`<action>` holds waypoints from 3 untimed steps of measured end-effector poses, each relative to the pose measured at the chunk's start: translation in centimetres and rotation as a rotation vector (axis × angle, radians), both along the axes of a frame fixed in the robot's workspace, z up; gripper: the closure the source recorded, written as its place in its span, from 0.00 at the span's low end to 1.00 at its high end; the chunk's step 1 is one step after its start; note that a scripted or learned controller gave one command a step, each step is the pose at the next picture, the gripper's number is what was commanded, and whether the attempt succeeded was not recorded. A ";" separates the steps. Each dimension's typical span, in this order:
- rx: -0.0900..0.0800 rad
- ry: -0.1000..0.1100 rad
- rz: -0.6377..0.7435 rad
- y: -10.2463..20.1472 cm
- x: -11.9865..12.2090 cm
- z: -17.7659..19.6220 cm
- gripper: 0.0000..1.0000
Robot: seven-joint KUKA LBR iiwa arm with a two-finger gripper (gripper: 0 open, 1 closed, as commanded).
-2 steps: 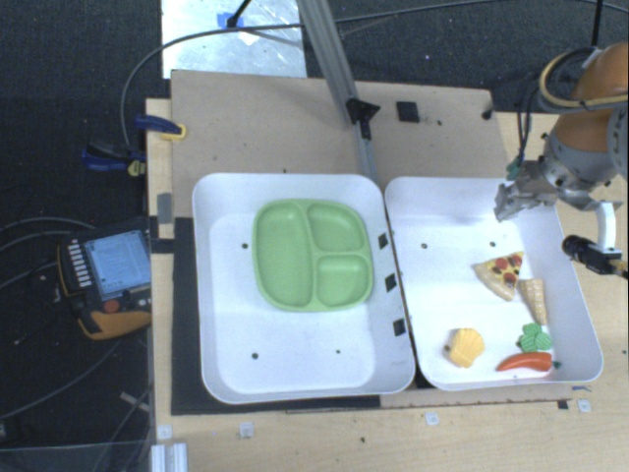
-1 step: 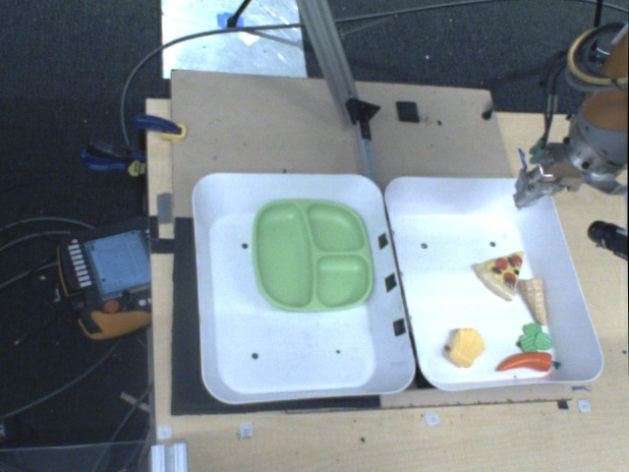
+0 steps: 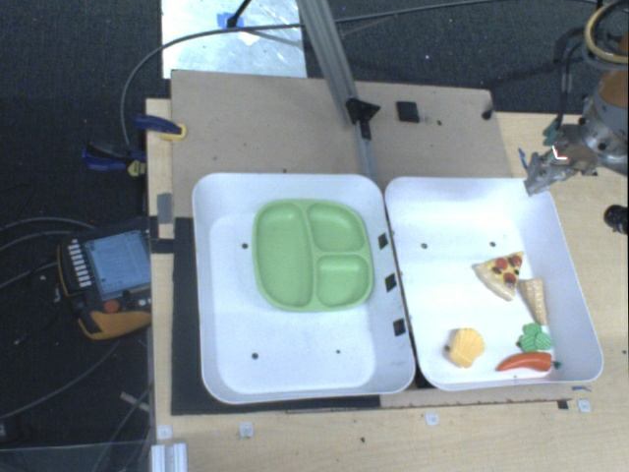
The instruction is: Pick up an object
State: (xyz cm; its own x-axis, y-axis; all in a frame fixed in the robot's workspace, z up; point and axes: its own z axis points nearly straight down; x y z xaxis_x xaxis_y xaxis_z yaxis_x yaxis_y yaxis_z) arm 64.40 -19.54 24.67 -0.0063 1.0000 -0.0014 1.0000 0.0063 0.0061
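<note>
The two-finger gripper (image 3: 543, 172) hung above the right white bin's (image 3: 442, 214) far corner; its opening could not be judged, nothing visibly held. Plastic pizza slice (image 3: 501, 271) lay untouched; pickup outstanding.

No legible text, label, brand, number or sign anywhere.

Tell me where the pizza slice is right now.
The pizza slice lies in the right bin, toward its right side, just above the cone and well below the gripper.
</note>
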 end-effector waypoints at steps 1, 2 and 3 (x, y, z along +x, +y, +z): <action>0.003 0.006 0.003 4.7 -1.7 -1.0 1.00; 0.002 0.005 0.003 9.3 -2.0 -1.4 1.00; 0.003 0.006 0.003 15.3 -3.4 -0.8 1.00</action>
